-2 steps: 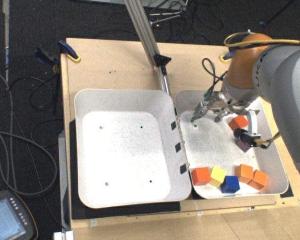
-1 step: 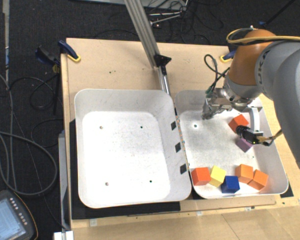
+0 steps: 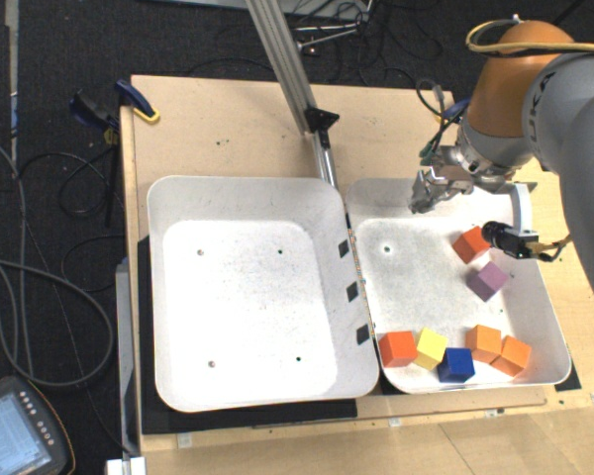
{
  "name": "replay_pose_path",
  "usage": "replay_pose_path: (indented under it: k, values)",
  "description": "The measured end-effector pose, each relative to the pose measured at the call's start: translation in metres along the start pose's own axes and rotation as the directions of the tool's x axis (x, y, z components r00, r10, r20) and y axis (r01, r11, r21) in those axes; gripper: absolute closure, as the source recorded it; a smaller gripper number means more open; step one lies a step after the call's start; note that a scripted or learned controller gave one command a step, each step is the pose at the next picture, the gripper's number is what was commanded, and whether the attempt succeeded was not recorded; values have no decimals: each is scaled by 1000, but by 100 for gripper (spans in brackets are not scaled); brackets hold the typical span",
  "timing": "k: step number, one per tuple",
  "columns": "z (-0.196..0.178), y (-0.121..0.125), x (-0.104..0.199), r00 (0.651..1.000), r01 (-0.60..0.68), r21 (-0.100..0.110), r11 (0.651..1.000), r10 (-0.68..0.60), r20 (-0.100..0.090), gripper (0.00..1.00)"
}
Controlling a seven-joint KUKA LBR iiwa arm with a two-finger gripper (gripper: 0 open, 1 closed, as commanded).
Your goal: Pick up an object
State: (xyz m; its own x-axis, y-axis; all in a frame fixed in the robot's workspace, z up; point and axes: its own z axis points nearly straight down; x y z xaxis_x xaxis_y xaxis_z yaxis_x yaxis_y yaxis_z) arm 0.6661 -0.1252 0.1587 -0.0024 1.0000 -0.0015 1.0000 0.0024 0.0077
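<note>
- The gripper hung over the right bin's far rim; I cannot tell its state.
- A purple cube lay just nearer than that rim's red block.

Grey arm is reaching in from the right, orange band sitting above the wrist. Wrist is angling down and leftward. Gripper is hanging low at the wrist's left end, pointing downward; finger state is too small and dark to read.
</note>
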Motion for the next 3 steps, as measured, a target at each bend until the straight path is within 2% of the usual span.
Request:
replay_pose_path:
  k: [1,2,3]
  values:
    - [-61,-5,3,1000,0,0,1000,0,0,100]
    - [-105,-3,3,1000,0,1,1000,0,0,100]
    - [-110,-15,58,1000,6,8,1000,-6,-3,100]
